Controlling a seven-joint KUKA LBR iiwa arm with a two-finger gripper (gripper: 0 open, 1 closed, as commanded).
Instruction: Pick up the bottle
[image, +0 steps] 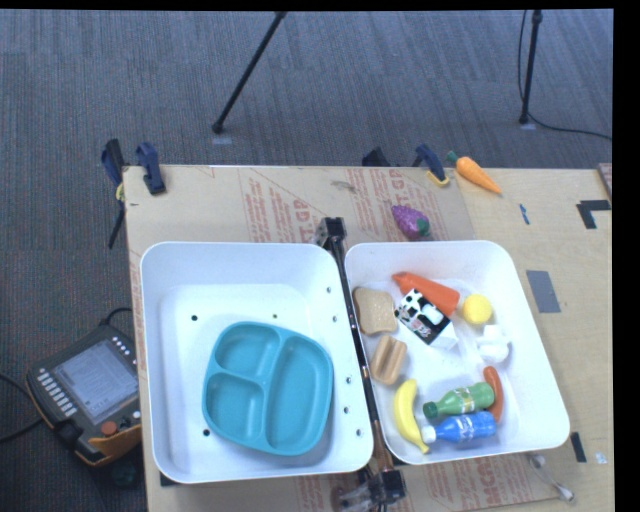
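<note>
- You have two bottles to look at, both lying on their sides in the front part of the right bin (523, 300).
- The green bottle (460, 403) lies with its darker cap end toward the banana (405, 414).
- The blue bottle (458, 429) lies just in front of the green one, nearly parallel and touching it or close to it. Its white cap is beside the banana's lower end.
- A reddish sausage-shaped piece (492, 388) sits at the green bottle's right end, close against it.
- Farther back in the same bin you will see a slice of bread (375, 310), a bun (388, 359), an orange carrot (428, 291), a black-and-white spotted carton (422, 315), a yellow lemon (477, 309) and a small white piece (492, 347).
- The left bin (150, 300) holds a teal divided plate (268, 388), lying flat and well apart from the bottles.
- On the tabletop (250, 205) behind the right bin lie a purple toy (410, 221) and a second carrot (477, 174). A blue clamp (150, 165) grips the back left edge.
- A teach pendant (90, 395) rests on the carpet to the left of the tabletop.
- You cannot tell the pincer's state here: neither how far open it is nor whether it has hold of anything.
</note>
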